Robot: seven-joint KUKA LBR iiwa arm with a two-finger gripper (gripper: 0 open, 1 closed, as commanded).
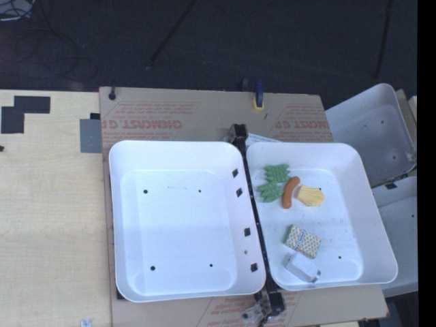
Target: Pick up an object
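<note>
Grey block (300, 268) and patterned packet (303, 241) in right bin (373, 251), sausage (291, 191), corn (310, 195), green leaves (273, 182) beyond

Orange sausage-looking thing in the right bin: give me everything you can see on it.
The orange sausage is a small, smooth, rounded cylinder, likely plastic toy food, orange-red with a paler lower end. It lies flat on the floor of the right bin, in its upper part, long axis running nearly top to bottom in the view with a slight tilt. Its left side meets the green leafy piece; its right side meets or nearly meets the yellow piece. It looks intact.
</note>
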